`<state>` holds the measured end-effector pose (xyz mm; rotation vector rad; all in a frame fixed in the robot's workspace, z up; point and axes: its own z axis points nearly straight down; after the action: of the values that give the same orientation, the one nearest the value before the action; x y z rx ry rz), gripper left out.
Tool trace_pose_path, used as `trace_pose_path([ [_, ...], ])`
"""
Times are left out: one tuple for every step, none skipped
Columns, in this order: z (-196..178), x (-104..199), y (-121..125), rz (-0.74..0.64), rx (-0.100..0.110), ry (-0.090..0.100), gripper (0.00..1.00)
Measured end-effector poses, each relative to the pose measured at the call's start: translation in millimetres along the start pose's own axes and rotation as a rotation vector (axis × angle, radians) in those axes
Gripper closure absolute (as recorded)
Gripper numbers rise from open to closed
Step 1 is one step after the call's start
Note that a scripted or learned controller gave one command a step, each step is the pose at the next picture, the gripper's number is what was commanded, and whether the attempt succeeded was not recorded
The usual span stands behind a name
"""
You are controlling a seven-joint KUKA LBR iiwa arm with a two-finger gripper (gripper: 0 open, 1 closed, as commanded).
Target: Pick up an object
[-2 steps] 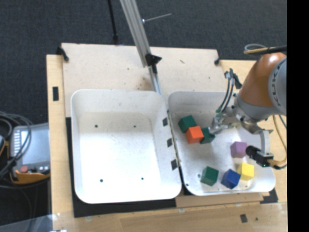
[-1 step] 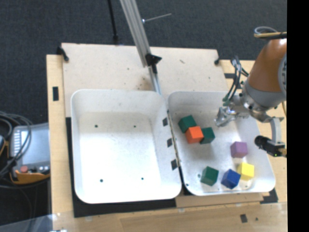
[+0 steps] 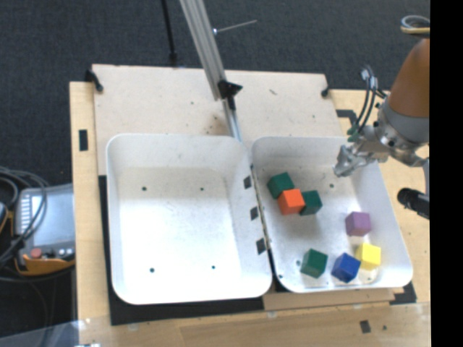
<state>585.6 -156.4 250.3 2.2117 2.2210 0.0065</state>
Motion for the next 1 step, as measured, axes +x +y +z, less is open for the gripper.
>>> trace_pose_path([
  [8.0,54.3,20.5,-0.002,0.006,0.002,1.00],
])
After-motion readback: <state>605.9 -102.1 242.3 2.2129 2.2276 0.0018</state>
